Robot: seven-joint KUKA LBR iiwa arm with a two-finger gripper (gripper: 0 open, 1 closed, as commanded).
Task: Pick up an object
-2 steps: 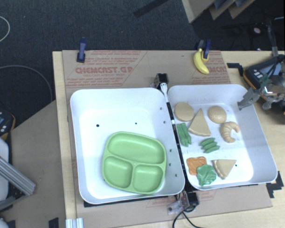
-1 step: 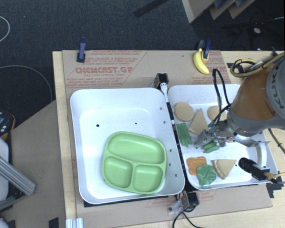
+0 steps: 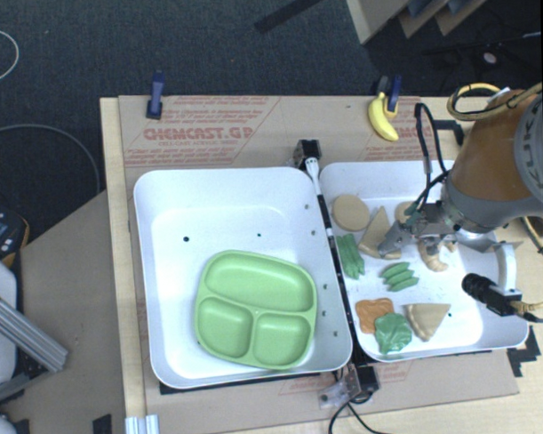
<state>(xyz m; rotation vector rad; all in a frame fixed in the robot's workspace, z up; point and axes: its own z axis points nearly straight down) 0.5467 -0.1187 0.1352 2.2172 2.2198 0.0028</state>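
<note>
Frankly, the hand [image 3: 413, 238] blurs among toy foods [image 3: 400, 274]; its grip cannot be told.

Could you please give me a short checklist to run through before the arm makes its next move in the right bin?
1. Gripper is over the right bin: ok.
2. Objects within reach below it, such as the tan wedge and the round tan piece: ok.
3. An object seen between the fingers: cannot tell.
4. Cable kept off the bin's contents: ok.
5. Left bin holds the green divided tray, ready as a drop place: ok.
</note>
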